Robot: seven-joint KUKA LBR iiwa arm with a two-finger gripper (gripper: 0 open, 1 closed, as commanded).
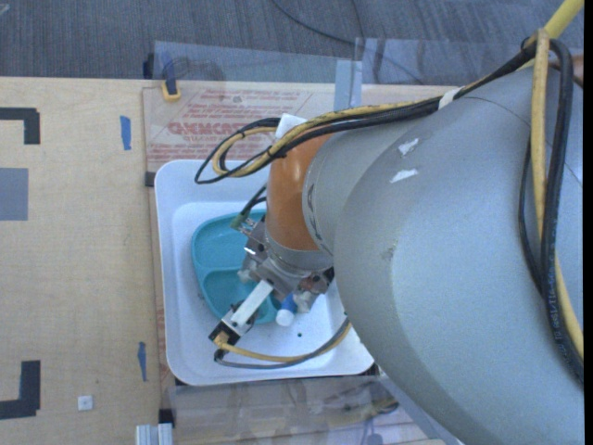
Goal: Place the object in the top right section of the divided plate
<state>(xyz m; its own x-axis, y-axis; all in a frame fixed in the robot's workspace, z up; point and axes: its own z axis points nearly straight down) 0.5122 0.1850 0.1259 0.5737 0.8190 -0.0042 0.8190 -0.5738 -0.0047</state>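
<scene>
Gripper [264, 299] hangs low in the white bin [176, 248], at the plate's five o'clock edge; whether it is spread or pressed together I cannot tell, since the wrist blocks that end. A small white-and-blue object [284, 317] lies just beside it, toward four o'clock, on the bin floor off the plate. Farther back, the teal divided plate [215, 258] runs toward eleven o'clock, its far part hidden under the orange band [287, 197]. The object likely must travel up toward twelve to one o'clock.
</scene>
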